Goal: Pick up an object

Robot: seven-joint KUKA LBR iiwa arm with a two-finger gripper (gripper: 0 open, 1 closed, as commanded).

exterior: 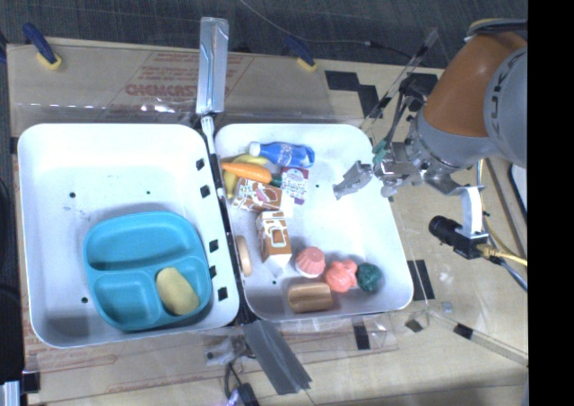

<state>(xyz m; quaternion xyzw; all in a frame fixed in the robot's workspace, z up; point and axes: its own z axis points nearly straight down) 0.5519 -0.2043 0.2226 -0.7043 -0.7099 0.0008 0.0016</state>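
The right bin [352,227] holds several toy foods. A blue bottle [285,155], a banana [240,165] and a carrot [246,172] lie at its far left, with small cartons [273,236] below them. Along the near edge sit a pink cupcake [310,261], a peach-coloured piece [341,275], a green piece [369,278] and a brown bread roll [310,296]. My gripper [352,182] hangs over the bin's far right part, above bare floor, well right of the cartons. Nothing shows in it.
The left bin [108,167] holds a blue divided tray [134,261] with a yellow potato-like piece [178,291] in one compartment. A round cookie [244,255] leans by the divider between the bins. Cables and a black fitting [453,236] lie right of the right bin.
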